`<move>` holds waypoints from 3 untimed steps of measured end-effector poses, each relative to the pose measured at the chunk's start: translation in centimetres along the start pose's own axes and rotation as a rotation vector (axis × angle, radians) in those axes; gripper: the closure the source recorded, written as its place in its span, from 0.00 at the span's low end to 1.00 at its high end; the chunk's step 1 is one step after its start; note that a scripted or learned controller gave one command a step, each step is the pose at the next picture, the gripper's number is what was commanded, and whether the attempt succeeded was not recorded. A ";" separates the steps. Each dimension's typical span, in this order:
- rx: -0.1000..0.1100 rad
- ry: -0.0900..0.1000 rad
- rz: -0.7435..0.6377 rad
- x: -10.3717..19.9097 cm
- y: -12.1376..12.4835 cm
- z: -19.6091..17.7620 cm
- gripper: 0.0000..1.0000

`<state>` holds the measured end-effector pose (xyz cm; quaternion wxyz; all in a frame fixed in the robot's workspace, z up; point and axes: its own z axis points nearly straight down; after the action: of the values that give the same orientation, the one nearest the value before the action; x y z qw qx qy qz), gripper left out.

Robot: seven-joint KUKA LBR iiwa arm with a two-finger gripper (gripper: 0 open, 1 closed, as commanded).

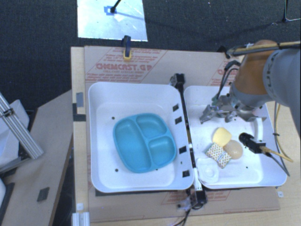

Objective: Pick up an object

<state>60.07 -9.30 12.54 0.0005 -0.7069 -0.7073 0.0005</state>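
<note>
Bins were seen side by side on a brown board (155, 62) printed with red lettering. The left bin (136, 98) was occupied by a blue divided plate (143, 142), which lay flat near its middle with three compartments facing up.

The right bin (197, 98) was entered by the grey arm (282, 79) from the right, with its orange band (251, 74) above the bin's far side. The gripper (207, 114) was placed over the bare floor in the bin's upper left part, pointing towards the divider between the bins. Whether it was open or closed could not be told, and nothing was seen held in it.

Four loose things were grouped in the near half of that bin, below the gripper and apart from it. A yellow block (221, 136) lay nearest the gripper. A tan rounded piece (233, 149) was set just beside it on the near right, touching or almost touching it. A small patterned packet (219, 155) was pressed against both from the near left. A white moulded piece (208, 170) lay near the front left corner, just beside the packet.
</note>
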 end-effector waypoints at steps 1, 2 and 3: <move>0.000 0.000 0.000 0.0 0.0 4.3 0.00; -0.004 -0.001 0.000 0.0 0.2 3.0 1.00; -0.010 -0.001 -0.003 0.1 0.7 -3.4 1.00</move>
<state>60.77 -9.18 15.98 -0.0033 -0.7058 -0.7084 -0.0026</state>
